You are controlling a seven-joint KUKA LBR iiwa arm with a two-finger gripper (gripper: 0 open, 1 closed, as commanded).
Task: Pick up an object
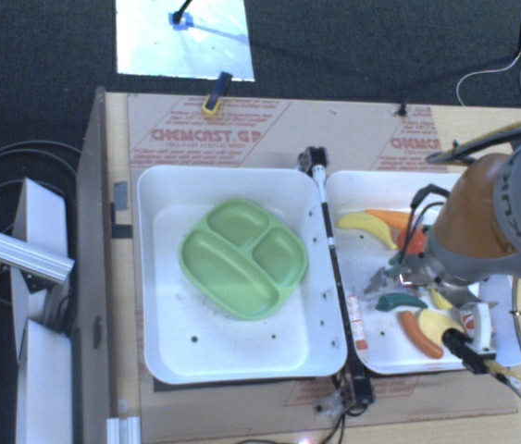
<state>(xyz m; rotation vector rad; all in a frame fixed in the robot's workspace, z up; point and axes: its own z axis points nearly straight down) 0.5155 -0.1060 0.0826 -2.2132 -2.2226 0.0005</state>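
Toys crowd the right bin (371, 185), so we judge our claw (399, 280), low over the dark green piece (399, 300), should descend squarely; its state we cannot tell.

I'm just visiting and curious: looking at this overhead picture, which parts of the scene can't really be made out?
- Gripper, camera view: too small and blurred against the toys to tell how it is set.
- Dark green object: too small to identify.
- Right bin: its far right side is covered by the arm.
- Orange carrot-like piece: partly behind the arm's cables.
- Print on the small packet by the bin divider: unreadable.
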